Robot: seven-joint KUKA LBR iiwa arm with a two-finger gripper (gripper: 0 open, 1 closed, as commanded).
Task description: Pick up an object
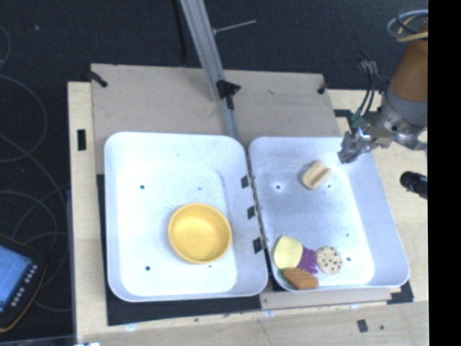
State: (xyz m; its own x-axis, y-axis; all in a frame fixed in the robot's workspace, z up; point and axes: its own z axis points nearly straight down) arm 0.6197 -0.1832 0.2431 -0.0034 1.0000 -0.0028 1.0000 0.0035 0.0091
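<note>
You're looking at the gripper (351,150) hovering just right of the tan block (315,174); I cannot tell its state. The block is probably light and stiff; grip across its short sides.

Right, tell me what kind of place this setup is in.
Most likely a robotics lab test bench, not a home or kitchen. The arm reaches over two white bins on a plain bench; loose cables trail over the dark floor, and the bins hold toy-like items, such as a yellow bowl.
</note>
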